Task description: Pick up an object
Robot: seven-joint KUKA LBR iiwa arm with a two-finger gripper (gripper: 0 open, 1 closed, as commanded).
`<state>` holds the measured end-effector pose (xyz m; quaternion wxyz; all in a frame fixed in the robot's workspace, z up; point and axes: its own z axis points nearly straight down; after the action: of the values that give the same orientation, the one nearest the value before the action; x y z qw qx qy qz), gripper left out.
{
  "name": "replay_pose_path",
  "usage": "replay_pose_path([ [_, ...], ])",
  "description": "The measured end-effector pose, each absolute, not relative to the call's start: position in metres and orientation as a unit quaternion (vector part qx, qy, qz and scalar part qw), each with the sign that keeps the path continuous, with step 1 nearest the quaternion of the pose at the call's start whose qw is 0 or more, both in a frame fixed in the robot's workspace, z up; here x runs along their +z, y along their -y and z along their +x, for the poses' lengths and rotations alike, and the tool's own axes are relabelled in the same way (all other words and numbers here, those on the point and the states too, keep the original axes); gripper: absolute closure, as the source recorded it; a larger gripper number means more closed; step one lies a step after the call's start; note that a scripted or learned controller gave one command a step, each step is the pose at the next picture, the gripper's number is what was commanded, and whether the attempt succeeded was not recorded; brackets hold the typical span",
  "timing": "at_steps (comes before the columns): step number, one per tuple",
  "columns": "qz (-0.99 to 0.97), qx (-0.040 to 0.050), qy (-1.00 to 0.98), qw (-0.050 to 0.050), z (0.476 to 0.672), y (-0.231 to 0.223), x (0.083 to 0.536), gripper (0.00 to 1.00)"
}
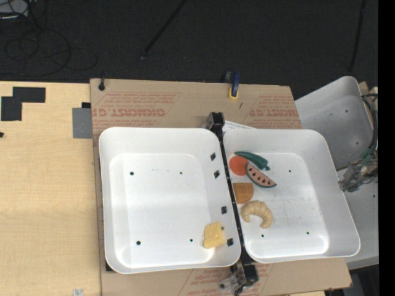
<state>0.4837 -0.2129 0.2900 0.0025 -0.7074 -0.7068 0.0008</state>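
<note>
Camera view, arm: a pale grey, smooth panel slants in from the right, past the far right corner of the right bin.
End effector: a small, blurred metallic part with thin cables sits just outside the right bin's right rim; I take it for the end effector, and I cannot tell whether it is released or clenched. Nothing is seen in it.
Right bin: shallow, glossy white, with rounded corners.
Its contents: all toys, bunched by the left wall. A dark green curved pod lies on a round orange-red piece. A watermelon slice, red with black seeds, lies just beside them. Nearer the camera are a flat orange-brown piece and a tan, ridged croissant.
Left bin: the same white shell; a pale yellow lump sits in its near right corner.
Under the bins: a brown cardboard sheet with red print, held at its far edge by a blue and yellow clamp.
Counter: light wood grain, matte.
</note>
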Motion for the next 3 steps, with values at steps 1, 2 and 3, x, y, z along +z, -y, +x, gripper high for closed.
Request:
replay_pose_path([
  [1, -0.706, 0.0003, 0.708, 0.001, 0.476, 0.132, 0.361, 1.0],
  [2, -0.707, 0.0026, 0.707, 0.005, 0.474, 0.133, 0.184, 1.0],
  [3, -0.706, -0.0012, 0.709, -0.001, 0.486, 0.089, 0.273, 1.0],
])
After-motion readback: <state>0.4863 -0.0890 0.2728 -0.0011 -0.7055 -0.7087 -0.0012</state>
